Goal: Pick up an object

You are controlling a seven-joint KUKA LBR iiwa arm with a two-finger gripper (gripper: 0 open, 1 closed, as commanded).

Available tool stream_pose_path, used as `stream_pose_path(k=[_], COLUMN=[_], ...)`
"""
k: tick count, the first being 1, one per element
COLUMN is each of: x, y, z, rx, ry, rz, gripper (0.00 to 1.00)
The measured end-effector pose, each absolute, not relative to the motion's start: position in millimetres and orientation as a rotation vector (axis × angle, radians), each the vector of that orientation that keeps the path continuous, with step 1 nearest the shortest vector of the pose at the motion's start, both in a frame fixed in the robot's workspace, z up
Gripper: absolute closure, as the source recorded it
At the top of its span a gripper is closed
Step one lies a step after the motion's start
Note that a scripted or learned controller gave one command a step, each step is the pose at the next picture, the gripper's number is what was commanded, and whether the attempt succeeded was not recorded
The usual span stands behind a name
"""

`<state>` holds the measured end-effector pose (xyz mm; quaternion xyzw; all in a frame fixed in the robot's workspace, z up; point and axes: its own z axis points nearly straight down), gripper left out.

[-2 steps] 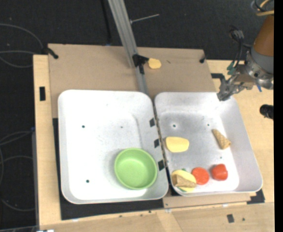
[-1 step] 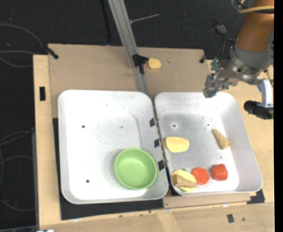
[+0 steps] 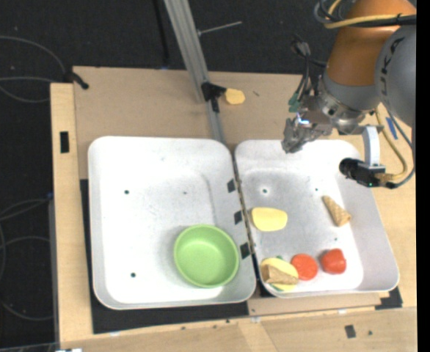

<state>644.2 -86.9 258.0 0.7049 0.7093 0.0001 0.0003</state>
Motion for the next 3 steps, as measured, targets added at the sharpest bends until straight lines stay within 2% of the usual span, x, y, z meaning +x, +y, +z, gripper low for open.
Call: stream_pose_path(k=[1,2,3], x=[654.7,649.7,654.5], y=[-37,8,60], z=[247,247,256], rx=[2.215,2.215,2.212], ry=[2.229,2.229,2.231], rz=[-0.001,0.0,0.004], gripper=[1.0,1.0,1.0])
